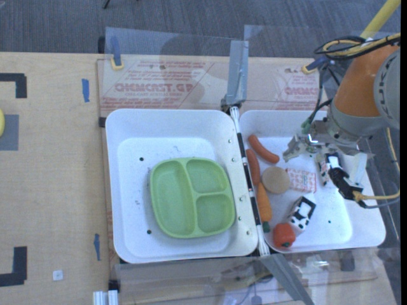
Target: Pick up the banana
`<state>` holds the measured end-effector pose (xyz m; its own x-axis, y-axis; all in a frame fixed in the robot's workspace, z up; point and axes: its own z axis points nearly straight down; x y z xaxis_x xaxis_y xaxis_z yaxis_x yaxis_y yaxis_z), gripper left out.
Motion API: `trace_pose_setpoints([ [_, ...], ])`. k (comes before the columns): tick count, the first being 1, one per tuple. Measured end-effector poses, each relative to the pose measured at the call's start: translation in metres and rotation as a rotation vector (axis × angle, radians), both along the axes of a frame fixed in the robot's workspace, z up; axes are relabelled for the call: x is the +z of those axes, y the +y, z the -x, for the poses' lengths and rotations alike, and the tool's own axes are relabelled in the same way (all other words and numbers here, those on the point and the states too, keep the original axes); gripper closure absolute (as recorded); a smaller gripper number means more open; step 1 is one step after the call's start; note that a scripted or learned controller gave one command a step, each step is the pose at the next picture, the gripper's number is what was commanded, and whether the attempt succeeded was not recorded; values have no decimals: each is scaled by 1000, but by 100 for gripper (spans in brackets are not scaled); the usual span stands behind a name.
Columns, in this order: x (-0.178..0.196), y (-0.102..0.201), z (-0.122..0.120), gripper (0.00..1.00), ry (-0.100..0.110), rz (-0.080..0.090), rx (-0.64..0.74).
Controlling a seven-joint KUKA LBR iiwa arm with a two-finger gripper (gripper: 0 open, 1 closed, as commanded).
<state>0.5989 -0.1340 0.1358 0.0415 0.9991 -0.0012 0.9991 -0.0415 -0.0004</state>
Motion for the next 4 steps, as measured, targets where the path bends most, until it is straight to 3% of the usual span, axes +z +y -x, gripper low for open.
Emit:
trace_pose_setpoints([
  [1, 9, 0, -1, 100, -1, 1, 1],
  [2, -48, -65, -17, 100, 0, -22, -175],
  [3, -47, -67, -62, 100, 66, -26, -408],
  [4, -51, -39, -67, 100, 18, -4, -841],
])
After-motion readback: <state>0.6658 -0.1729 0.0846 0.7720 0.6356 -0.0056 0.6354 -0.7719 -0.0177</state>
